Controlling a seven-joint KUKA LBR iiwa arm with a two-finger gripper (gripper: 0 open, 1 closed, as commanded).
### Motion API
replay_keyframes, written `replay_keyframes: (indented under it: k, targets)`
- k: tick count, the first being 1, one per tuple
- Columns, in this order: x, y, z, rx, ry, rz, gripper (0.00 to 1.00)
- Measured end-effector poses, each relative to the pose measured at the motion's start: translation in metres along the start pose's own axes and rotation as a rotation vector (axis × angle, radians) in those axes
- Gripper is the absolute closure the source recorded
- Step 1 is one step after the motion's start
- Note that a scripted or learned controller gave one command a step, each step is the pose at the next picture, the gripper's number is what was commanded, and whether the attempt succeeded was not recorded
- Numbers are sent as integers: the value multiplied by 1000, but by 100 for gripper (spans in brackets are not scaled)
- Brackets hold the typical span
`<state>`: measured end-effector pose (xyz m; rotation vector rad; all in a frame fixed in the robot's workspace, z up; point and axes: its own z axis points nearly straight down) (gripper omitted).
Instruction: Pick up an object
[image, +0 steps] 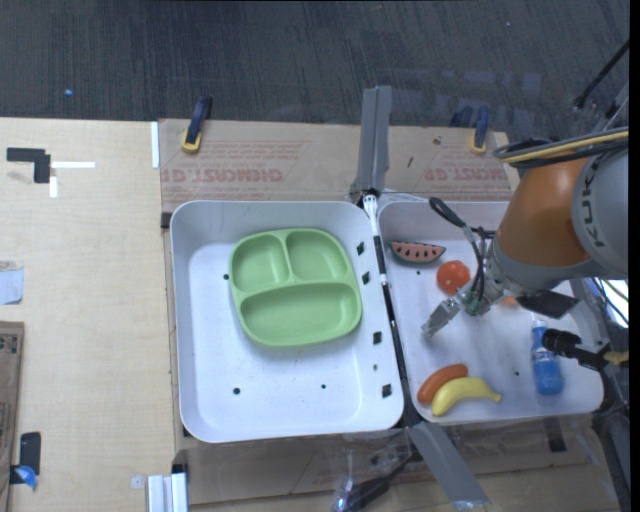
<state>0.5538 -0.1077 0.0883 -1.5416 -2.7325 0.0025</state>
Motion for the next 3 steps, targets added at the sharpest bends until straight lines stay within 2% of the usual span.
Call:
replay_keyframes:
  k: [1,2,3]
  targets:
    - [-100,62,-1,-1,-1,-80,0]
    - [-101,63,-8,-1,-2,-80,100]
    - [-47,79,-100,0,-2,34,100]
